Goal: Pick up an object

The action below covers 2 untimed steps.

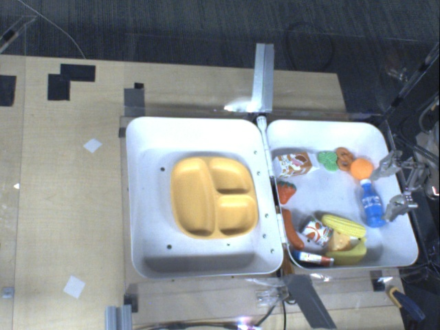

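Two glossy white bins (rounded corners), moulded yellow tray.

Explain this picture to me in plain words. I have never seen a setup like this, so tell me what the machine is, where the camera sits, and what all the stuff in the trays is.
The camera hangs above a wooden bench and looks down at a slant. On the bench sit two shallow white bins side by side. The left bin holds a yellow divided tray. The right bin holds small items: a blue bottle, an orange ball, a green toy, a banana, a strawberry-like red piece and some printed packets.

The machine is a robot arm reaching in from the right. Its gripper, a two-finger metal claw, sits at the right bin's edge, close to the blue bottle. Its job is to pick up an object. Its fingers stand apart and nothing lies between them, so it holds nothing.
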{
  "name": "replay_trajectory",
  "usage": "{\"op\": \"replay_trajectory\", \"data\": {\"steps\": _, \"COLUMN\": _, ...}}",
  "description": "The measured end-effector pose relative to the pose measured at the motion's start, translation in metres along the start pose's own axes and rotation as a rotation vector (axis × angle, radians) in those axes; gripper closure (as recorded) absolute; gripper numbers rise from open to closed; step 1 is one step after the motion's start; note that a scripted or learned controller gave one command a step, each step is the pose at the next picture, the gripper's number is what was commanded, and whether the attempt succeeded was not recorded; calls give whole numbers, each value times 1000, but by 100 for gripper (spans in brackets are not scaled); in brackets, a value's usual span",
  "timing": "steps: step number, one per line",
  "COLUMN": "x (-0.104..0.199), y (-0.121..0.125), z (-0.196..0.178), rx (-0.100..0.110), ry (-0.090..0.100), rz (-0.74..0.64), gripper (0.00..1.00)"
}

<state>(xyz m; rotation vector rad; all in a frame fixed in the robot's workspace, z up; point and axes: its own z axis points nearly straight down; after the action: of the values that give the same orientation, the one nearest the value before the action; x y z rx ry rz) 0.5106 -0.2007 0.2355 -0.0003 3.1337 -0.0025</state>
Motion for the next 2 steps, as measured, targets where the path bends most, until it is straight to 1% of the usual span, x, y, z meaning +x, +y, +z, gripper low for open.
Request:
{"op": "replay_trajectory", "data": {"steps": 1, "x": 11, "y": 14, "z": 130, "rx": -4, "ry": 11, "rz": 5, "gripper": 0}}
{"op": "replay_trajectory", "data": {"steps": 2, "x": 22, "y": -4, "z": 112, "rx": 1, "ry": -1, "rz": 258, "gripper": 0}}
